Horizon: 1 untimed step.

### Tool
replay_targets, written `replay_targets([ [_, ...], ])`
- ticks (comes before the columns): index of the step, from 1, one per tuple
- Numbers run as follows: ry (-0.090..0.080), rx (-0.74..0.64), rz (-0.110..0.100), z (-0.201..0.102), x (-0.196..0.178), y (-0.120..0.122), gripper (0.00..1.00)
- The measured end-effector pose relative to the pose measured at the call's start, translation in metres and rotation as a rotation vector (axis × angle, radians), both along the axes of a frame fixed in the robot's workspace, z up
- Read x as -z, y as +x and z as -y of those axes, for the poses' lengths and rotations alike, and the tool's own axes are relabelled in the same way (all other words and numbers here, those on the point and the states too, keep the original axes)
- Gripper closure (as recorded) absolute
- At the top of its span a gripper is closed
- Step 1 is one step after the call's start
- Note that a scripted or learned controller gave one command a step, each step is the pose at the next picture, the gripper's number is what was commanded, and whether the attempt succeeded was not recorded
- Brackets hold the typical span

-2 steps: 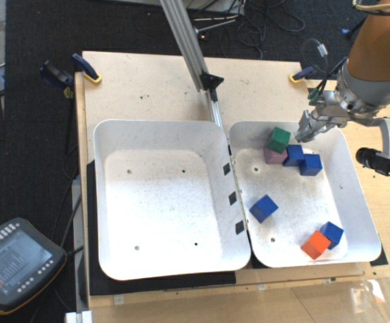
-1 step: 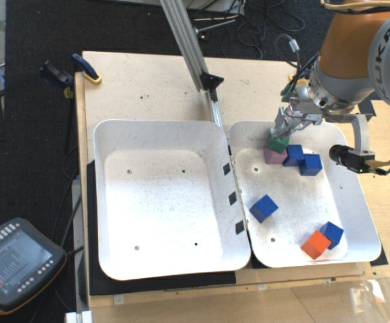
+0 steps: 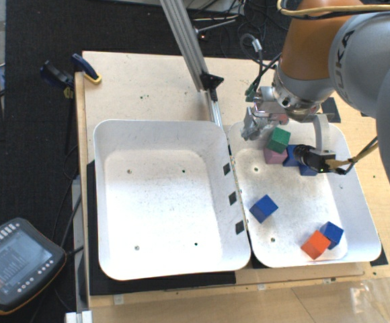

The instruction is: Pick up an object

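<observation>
Blocks lie scattered in the right bin: a green block sits on a pink block near the bin's far edge, with a dark blue block just beside them. A blue block rests near the middle, and an orange block touches another blue block at the near corner. The gripper hangs just beside the green block; whether it is apart or together cannot be told. The left bin sits alongside on the counter.

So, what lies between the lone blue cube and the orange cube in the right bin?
In the camera view, only bare white bin floor lies between the lone blue cube and the orange cube; another blue cube touches the orange one's far side.
</observation>
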State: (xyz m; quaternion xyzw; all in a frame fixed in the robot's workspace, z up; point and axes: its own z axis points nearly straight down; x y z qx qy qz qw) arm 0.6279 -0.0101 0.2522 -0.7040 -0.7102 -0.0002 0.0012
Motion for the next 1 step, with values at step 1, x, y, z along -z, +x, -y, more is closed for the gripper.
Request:
replay_targets([
  [1, 0.0, 0.0, 0.0, -0.0591, 0.017, 0.0056, 1.0],
])
